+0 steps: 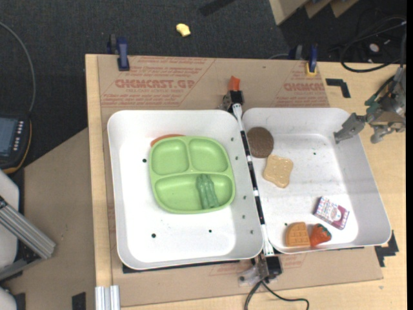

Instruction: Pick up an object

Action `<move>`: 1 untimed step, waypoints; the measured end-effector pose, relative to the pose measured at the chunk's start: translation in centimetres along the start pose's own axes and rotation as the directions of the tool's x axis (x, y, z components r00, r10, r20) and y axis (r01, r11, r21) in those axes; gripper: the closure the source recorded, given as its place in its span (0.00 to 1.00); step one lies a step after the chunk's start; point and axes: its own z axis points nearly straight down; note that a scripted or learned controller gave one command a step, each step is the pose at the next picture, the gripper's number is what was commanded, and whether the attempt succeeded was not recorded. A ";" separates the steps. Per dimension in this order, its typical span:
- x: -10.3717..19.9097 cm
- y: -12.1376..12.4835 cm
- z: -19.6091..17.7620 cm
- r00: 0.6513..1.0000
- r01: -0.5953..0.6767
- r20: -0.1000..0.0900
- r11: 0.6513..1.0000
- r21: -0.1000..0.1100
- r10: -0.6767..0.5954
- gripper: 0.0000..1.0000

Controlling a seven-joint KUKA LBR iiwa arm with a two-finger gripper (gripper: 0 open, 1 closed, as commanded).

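Note:
The right bin (361,173) holds a brown round cookie (260,141), a tan square cracker (279,171), a pink and white carton (332,212), an orange waffle piece (297,234) and a red strawberry (321,235). My gripper (361,130) hangs over the bin's upper right corner, open, with nothing between its fingers. It is well apart from all these objects. In the left bin (129,225) lies a green divided plate (191,173) with a green ridged piece (207,191) in its lower compartment.
An orange edge (166,137) peeks out from under the plate's top left. Blue clamps (120,51) (312,60) hold the cardboard sheet at the back. A black and orange clip (233,95) sits between the bins. A yellow bit (184,29) lies on the dark floor.

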 end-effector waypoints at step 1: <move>6.4 2.1 8.2 1.000 0.006 -0.005 1.000 0.007 -0.006 0.00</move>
